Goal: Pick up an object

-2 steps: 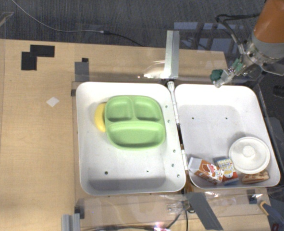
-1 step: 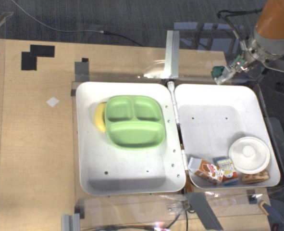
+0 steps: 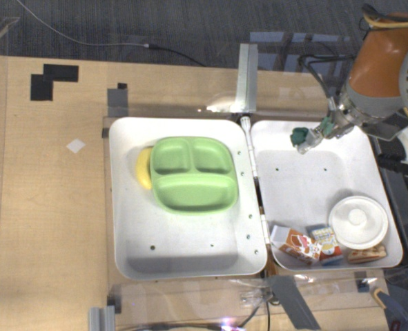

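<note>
Dark green object (image 3: 299,138): position? (A)

(B) Small, dark green, over the far-left part of the right bin (image 3: 314,185), close to that bin's far wall. It sits at the tip of the arm (image 3: 380,67), which comes in over the bin's far-right corner.

(A) State of the jaws?

(B) Cannot tell. The tip is small and blurred, and the green object merges with it. Whether the object is grasped, or merely touching the tip, is not resolvable. Whether it is lifted clear of the bin floor is also unclear.

(A) Other contents of the right bin?

(B) White round bowl (image 3: 357,221) in the near-right part. Colourful snack packets (image 3: 308,245) along the near wall, just left of the bowl. A brown item (image 3: 366,255) sits at the near wall under the bowl's edge. All are well apart from the green object. The middle of the bin floor is bare.

(A) Beside the right bin?

(B) Left bin (image 3: 131,247) abuts its left wall on the worktop (image 3: 45,205). It holds a green divided plate (image 3: 192,172), with a yellow item (image 3: 143,169) partly tucked under the plate's far side from the right bin.
</note>
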You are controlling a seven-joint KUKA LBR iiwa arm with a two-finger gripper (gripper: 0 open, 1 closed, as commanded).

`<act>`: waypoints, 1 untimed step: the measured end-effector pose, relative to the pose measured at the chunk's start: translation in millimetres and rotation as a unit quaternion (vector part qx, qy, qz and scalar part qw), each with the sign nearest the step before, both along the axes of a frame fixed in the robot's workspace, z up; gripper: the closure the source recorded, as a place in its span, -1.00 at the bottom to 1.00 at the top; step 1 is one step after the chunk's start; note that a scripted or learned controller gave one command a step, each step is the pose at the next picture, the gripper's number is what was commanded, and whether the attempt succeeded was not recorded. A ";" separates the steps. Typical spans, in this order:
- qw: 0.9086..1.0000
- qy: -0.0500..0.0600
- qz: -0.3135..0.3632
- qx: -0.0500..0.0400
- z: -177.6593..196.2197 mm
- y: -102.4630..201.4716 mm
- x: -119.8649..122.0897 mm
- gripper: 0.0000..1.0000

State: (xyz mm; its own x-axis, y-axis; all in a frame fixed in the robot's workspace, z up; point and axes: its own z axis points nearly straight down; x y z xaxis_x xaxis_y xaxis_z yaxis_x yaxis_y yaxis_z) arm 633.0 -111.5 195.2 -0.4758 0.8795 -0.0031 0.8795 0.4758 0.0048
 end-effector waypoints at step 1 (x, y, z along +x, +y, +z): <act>0.961 -0.001 0.278 -0.002 19.9 38.2 -6.4 1.00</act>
State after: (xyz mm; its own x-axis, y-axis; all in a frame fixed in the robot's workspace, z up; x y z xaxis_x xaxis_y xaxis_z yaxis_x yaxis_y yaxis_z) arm 626.6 -73.2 215.1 -0.8715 0.4903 -0.0071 0.4903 0.8715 0.0044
